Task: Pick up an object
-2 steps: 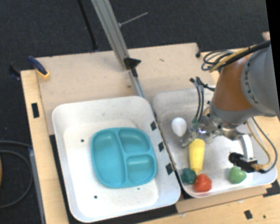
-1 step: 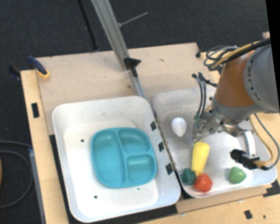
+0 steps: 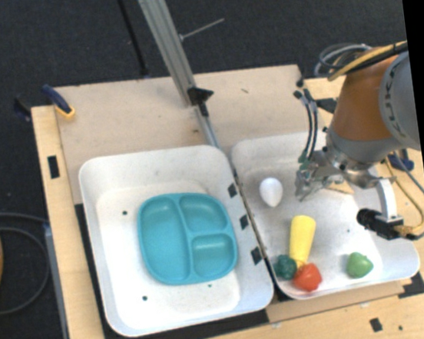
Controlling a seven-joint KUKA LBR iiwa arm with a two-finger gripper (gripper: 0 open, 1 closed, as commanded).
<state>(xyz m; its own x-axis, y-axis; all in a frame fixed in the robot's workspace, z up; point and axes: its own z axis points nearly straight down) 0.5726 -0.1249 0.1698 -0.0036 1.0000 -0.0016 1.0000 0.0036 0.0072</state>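
The gripper (image 3: 311, 183) hangs over the upper part of the right bin (image 3: 380, 270), below the arm's orange band (image 3: 362, 106). Its finger state cannot be read from this view, and no object is visible between the fingers.

Candidate objects lie in the right bin:
- White egg-shaped object (image 3: 271, 191) — just left of the gripper, near the bin's left wall, apart from the gripper.
- Yellow cylinder (image 3: 301, 237) — below the gripper and slightly left, lying tilted.
- Dark green object (image 3: 285, 266) and red object (image 3: 307, 277) — at the lower end of the yellow cylinder, close together by the bin's lower edge.
- Light green object (image 3: 358, 264) — lower right of the gripper, well apart from the others.

The left bin (image 3: 106, 186) holds a teal divided plate (image 3: 186, 236), lying flat near its centre.
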